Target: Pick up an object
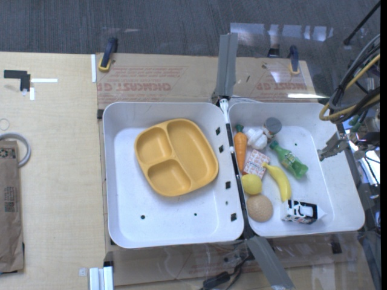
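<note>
The right bin (338, 216) holds several small items along its left side. These are an orange carrot (240, 150), a white garlic-like piece (258, 138), a grey round lid (273, 125), a green bottle (289, 159), a banana (280, 181), a red-and-white snack packet (256, 162), a lemon (252, 185), a tan ball (260, 208) and a black-and-white carton (300, 212). My gripper (331, 148) hangs over the bin's right rim, right of the green bottle and apart from every item. Nothing is visibly held.
In the left bin (121, 222), a yellow divided plate (175, 157) lies tilted. A grey divider bar (226, 65) runs between the bins at the back. Cables (354, 83) hang at the right. A brown paper bag (9, 192) lies at the far left of the bench.
</note>
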